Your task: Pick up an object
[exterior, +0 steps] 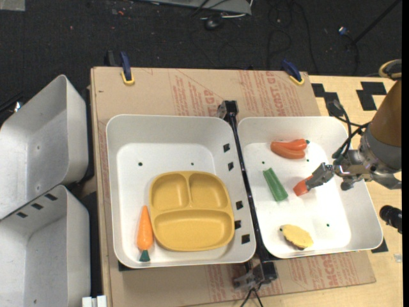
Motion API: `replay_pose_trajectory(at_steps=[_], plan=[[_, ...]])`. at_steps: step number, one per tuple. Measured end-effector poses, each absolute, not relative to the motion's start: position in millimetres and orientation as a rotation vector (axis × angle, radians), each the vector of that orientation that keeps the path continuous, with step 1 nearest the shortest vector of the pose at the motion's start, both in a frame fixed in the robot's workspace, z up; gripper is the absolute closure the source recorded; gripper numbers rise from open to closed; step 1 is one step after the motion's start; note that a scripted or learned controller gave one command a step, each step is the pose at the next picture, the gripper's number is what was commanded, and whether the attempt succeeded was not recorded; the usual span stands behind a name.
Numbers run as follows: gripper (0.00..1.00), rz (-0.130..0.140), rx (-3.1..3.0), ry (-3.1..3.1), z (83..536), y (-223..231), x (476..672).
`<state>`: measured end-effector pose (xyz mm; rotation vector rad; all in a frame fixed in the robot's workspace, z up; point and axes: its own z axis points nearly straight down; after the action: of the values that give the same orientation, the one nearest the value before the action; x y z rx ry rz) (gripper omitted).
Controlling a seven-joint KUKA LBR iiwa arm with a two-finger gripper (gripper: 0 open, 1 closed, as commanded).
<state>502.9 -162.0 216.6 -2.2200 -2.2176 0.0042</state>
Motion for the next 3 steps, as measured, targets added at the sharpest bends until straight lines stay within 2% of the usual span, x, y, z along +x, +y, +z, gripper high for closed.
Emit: replay_pose_trajectory(at_steps=[1, 2, 3], plan=[[0.00, 0.005, -2.220, -2.216, 152.9, -164.8, 500.8], [0.00, 0.004, -2.220, -2.217, 109.6, -164.3, 499.4], [1.00, 0.000, -2.224, -2.219, 122.0, -164.4, 500.6]])
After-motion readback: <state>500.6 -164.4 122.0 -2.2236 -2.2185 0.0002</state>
